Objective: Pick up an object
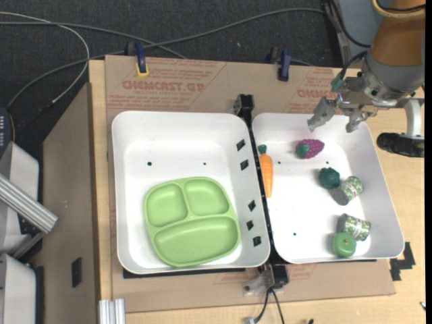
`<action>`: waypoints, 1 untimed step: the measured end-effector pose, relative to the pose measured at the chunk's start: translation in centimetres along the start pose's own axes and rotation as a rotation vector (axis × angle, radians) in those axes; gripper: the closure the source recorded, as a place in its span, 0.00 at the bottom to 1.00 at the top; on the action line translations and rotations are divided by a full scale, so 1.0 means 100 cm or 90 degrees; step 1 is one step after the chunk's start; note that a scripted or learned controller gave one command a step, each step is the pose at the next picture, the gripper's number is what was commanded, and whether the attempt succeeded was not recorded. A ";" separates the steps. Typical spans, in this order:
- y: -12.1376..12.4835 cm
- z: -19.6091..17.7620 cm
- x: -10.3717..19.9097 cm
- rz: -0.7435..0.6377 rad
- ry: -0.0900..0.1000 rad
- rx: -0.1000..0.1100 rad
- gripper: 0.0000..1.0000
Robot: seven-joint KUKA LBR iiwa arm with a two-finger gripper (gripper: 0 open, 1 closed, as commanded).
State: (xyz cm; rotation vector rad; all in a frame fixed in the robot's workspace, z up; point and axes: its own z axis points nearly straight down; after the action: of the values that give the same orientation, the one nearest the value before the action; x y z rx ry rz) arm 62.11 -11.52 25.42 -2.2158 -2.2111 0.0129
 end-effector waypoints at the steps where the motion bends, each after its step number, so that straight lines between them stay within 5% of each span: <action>1: 0.002 -0.007 0.000 -0.002 -0.001 -0.008 0.00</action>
State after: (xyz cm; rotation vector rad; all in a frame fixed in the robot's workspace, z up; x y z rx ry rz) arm 62.33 -11.50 26.14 -2.2204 -2.2211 0.0007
